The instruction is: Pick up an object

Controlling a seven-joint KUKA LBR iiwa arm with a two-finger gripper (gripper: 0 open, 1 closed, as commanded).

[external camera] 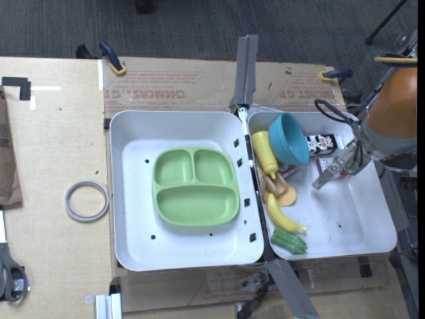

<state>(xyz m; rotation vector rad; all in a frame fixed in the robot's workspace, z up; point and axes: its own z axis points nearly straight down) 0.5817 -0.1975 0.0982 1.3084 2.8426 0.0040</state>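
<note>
Green tray (pixel 196 186) in left bin (pixel 126 198)

The arm (pixel 397 105) runs off the right edge. Scissors (pixel 12 279) and a brown bag (pixel 8 155) — both cut by the left edge. The gripper (pixel 327 175) is too blurred to read.

Green tray (pixel 196 195) sits in the left bin (pixel 126 198); blue bowl (pixel 289 138), banana (pixel 281 216) and gripper (pixel 327 174) are over in the right bin (pixel 358 224).
</note>
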